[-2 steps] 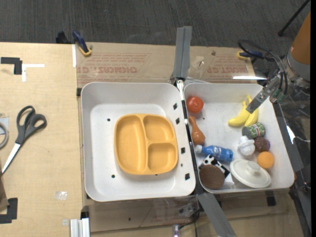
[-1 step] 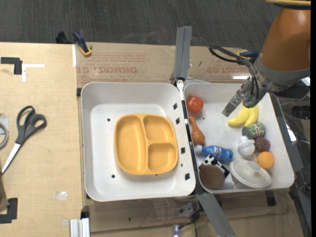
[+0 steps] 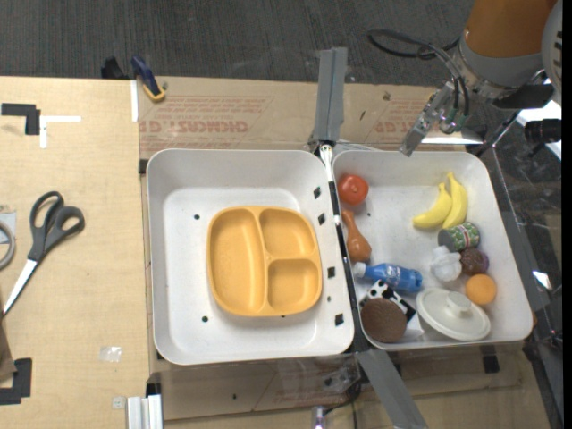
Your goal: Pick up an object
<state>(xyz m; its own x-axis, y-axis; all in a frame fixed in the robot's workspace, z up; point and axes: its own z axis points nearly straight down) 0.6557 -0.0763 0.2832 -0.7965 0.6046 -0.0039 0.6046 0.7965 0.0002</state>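
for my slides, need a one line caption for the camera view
Gripper above the right bin's far edge; bananas and tomato inside, yellow tray in left bin.

Arm [image 3: 505,16] raised, hand [image 3: 429,123] angled downward

Illumination is bright, even and diffuse, from above. Shadows are soft and short: faint ones lie beneath the yellow divided plate [image 3: 265,260] and inside the bin walls. The white bins [image 3: 170,239] approach overexposure, with mild glare on the white lid [image 3: 453,314] at near right. Focus is adequate across the bench; the arm [image 3: 509,16] at far right appears slightly soft. Fine grain is visible on the dark floor [image 3: 179,16].
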